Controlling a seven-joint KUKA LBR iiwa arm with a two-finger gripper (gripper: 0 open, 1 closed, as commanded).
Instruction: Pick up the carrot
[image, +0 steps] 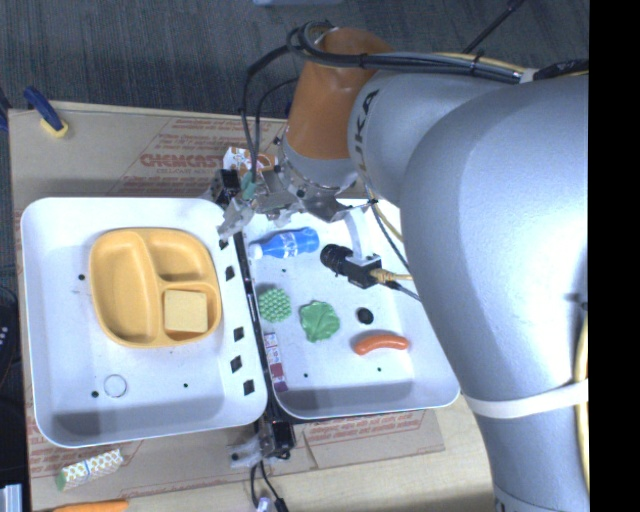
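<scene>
Camera view: the gripper (248, 205) is hovering at the right bin's (430, 385) top left corner; finger state cannot be told. The carrot (381, 343) is lying untouched at lower right, well apart. Approach pending: travelling across, descending. A blue bottle (285, 244), green leaf (319, 320) and black disc (365, 317) are lying between.
</scene>
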